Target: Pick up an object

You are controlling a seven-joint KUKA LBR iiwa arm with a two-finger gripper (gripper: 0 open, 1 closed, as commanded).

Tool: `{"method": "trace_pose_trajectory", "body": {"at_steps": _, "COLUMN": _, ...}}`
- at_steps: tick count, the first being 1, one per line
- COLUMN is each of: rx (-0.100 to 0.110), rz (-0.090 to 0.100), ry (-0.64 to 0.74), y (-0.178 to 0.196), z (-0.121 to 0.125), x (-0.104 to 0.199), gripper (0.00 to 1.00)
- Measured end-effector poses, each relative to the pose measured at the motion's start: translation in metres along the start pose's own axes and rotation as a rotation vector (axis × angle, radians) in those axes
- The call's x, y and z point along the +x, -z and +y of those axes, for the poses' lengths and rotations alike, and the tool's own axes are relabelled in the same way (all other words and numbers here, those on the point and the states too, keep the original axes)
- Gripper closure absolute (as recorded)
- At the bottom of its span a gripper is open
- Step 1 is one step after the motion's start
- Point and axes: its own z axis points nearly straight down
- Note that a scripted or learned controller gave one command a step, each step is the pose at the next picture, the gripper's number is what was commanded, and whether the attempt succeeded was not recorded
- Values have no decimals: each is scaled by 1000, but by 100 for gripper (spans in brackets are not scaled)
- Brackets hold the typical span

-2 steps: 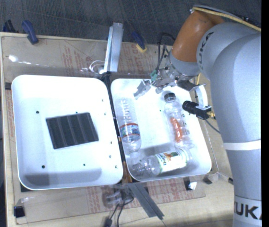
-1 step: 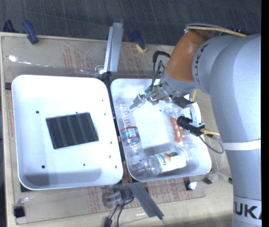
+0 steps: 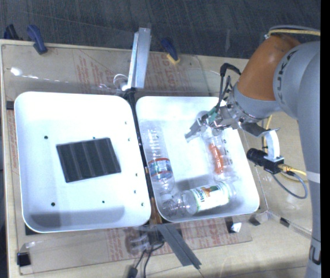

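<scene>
Lying along the front wall of the right bin (image 3: 247, 172), a clear bottle with green label (image 3: 202, 198) is nearest. A blue-label bottle (image 3: 158, 165) lies near the left wall, and an orange-marked bottle (image 3: 219, 158) sits just below the gripper (image 3: 202, 124). I cannot tell the gripper's state. Such smooth round plastic may roll or slip away. The left bin (image 3: 31, 155) holds a dark ribbed pad (image 3: 88, 158).

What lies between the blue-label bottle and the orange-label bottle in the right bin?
Bare white bin floor separates the blue-label bottle from the orange-label bottle, seen in the camera view.
</scene>
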Motion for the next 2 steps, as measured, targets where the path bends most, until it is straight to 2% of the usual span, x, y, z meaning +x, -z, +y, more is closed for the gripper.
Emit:
{"method": "trace_pose_trajectory", "body": {"at_steps": 1, "rx": 1, "rz": 1, "ry": 49, "y": 14, "z": -12, "x": -5, "gripper": 0}}
{"method": "trace_pose_trajectory", "body": {"at_steps": 2, "rx": 1, "rz": 1, "ry": 49, "y": 14, "z": -12, "x": -5, "gripper": 0}}
